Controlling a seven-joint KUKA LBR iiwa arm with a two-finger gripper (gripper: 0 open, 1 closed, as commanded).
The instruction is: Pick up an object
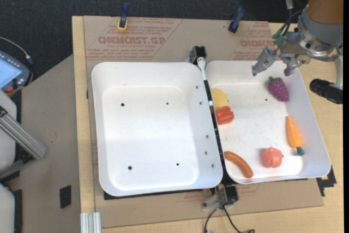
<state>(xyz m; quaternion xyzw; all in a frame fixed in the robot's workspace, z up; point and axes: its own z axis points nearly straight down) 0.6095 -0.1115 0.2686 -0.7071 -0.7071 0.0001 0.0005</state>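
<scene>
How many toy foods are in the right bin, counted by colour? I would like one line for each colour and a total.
Purple: 1, the grapes
Yellow: 1, the yellow piece
Red: 2, the red pepper and the red round fruit
Orange: 2, the carrot and the sausage
Total: 6

Red "CHEMCAST GP" print on brown backing board [163, 35]

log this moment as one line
pincer: open, holding nothing | position: above right bin far edge | nearest: purple grapes | left bin: no toys
</scene>
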